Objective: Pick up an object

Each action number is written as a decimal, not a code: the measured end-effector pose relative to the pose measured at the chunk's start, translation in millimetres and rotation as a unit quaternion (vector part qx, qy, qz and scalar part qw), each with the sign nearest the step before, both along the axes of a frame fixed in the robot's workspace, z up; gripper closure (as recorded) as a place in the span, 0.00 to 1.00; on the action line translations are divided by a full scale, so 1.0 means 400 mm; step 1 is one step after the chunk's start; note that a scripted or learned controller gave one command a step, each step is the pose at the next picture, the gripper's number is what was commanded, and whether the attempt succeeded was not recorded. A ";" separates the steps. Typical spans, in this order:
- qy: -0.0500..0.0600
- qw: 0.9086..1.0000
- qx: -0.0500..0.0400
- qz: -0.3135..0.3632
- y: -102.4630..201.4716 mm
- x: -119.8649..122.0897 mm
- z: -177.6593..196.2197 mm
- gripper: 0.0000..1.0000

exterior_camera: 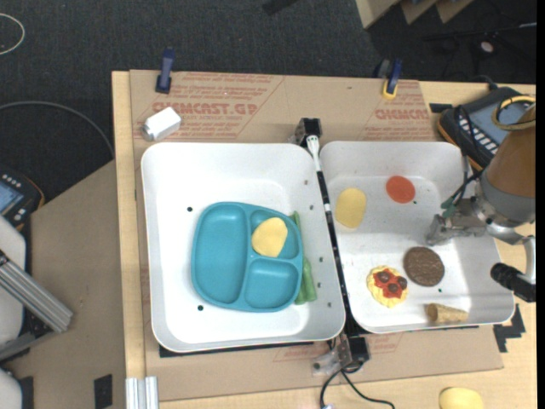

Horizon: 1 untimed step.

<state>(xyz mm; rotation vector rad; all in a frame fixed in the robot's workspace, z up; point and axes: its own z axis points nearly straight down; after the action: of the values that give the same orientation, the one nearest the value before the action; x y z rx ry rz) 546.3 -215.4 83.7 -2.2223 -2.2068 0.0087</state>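
Nearest the camera in the right bin (375,156), a tan wedge-shaped toy (446,313) lies against the front wall, with a small pizza toy (387,285) dotted red and black just to its left. A brown round cookie-like disc (423,265) sits just beside the pizza, up and to the right, and the gripper (443,228) hangs close above that disc's far edge, near the bin's right wall; whether it is spread or closed cannot be told from this angle, and nothing is seen between its tips. Farther back in the same bin lie a red disc (400,188) and, to its left, a pale yellow oval piece (350,207) near the dividing wall. The arm (515,177) enters from the right, its orange band above the grey wrist. The left bin (170,194) holds a teal compartment tray (223,258), with a yellow rounded piece (270,237) resting in the tray's upper right compartment and a green strip (306,281) along the tray's right edge. Both bins rest on a cardboard sheet (255,100) clamped at the back by a blue clip (164,71) and another clip (391,77), with a small white block (162,123) near the left corner.
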 end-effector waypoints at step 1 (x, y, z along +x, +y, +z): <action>-0.003 1.000 0.000 0.002 -0.023 -0.099 0.002 1.00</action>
<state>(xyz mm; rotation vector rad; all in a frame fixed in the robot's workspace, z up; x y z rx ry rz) 506.6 -224.7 84.4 -2.2224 -2.2135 0.0033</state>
